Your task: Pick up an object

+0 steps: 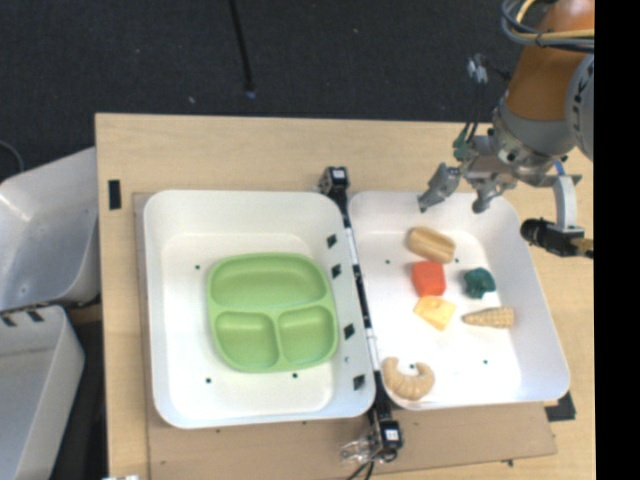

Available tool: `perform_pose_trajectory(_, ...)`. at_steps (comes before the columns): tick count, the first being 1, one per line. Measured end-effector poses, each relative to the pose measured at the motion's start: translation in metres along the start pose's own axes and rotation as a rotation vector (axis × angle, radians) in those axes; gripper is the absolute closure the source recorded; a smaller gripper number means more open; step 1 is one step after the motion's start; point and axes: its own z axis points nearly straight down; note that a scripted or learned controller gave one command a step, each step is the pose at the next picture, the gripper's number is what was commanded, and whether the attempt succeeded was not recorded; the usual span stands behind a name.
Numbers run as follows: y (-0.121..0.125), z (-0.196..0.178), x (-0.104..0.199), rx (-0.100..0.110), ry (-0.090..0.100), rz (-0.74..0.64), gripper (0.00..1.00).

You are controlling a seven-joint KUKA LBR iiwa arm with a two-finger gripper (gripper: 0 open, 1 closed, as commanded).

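- Camera view: my arm [545, 78] hangs upright over the right bin's [535, 368] far edge.
- My fingers [462, 189] are spread, grasping nothing.
- Bread roll [430, 242] lies just below them.

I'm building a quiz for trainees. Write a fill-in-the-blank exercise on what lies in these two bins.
1. The green tray lies in the ____ bin.
2. The red block lies right above the ____ wedge.
3. The tool hangs over the right bin's ____ edge.
4. The croissant lies in the right bin's near-____ corner.

Missing: left; yellow; far; left
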Motion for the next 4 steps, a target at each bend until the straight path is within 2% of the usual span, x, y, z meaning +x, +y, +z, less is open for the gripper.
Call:
perform_pose_trajectory(1,0.002,-0.008,0.0,-0.014,-0.001,-0.001,0.0)
perform_pose_trajectory(3,0.003,0.095,-0.018,-0.008,-0.003,-0.001,0.0)
perform_pose_trajectory(4,0.004,0.143,-0.02,-0.016,-0.006,0.0,0.0)
